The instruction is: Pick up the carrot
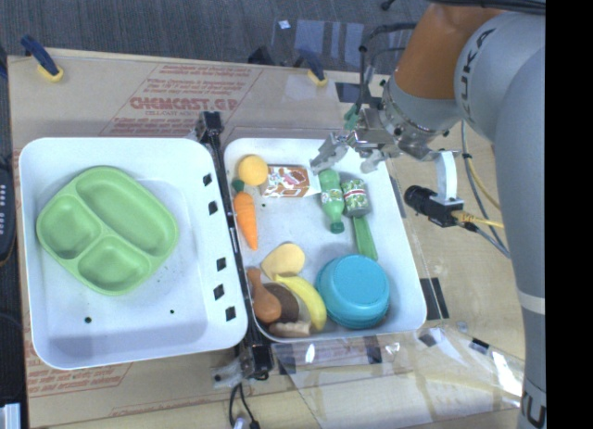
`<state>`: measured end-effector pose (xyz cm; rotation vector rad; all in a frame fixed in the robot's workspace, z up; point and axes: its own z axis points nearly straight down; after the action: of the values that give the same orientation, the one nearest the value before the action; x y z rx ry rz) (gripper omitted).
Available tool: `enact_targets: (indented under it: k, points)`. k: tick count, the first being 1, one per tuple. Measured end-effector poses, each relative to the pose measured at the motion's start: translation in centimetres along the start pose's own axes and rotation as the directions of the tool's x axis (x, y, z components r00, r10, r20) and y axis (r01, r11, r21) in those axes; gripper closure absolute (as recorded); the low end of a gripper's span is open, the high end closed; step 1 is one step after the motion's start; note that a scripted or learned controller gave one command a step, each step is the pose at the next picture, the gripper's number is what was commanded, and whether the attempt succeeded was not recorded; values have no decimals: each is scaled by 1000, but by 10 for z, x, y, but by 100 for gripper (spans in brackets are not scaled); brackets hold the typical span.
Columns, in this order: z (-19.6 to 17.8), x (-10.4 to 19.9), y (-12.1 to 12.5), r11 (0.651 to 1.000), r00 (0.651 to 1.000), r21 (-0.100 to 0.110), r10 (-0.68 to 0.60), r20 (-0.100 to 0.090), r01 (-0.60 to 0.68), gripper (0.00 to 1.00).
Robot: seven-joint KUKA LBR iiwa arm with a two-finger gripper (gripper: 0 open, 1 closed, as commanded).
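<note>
Gripper (345,151): fingers spread, holding nothing, above right bin's (400,233) far edge beside green bottles (341,197). Carrot (246,219): flat along bin's left wall, well apart. Risk: wall blocks one finger; lemon (251,170) just beside may be nudged.

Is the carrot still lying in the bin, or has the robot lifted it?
Lying in the bin. The carrot rests flat on the floor of the right bin, beside its left wall, while the gripper is apart from it, near the bin's far edge.
</note>
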<state>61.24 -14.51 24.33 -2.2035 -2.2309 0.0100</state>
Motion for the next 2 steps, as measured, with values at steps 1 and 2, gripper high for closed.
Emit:
enact_targets:
  k: [1,2]
  points:
    - [-42,85,-36,1000,1000,-4,-11,-3,11,0]
    - [54,196,-37,973,973,10,232,0,-232,0]
